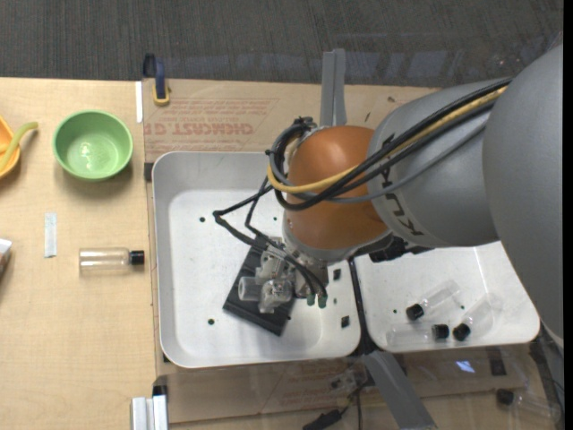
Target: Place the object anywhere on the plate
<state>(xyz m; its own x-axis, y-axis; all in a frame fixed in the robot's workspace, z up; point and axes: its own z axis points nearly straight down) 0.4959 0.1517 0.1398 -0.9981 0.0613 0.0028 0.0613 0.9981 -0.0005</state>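
Hovering low inside the left bin (179,240), the gripper (313,301) stands just beside a flat, dark, rectangular object (243,296) lying tilted on the bin floor; whether its green-tipped fingers (311,301) grip anything cannot be told.

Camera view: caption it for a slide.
KUKA arm lowers its gripper over a dark flat object in the left bin.

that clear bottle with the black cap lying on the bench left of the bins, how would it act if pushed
The clear bottle lies on its side and looks round, so it would probably roll if nudged across its length. It appears see-through with nothing visible inside, so it is likely light. Its smooth wall may be slippery for the gripper.
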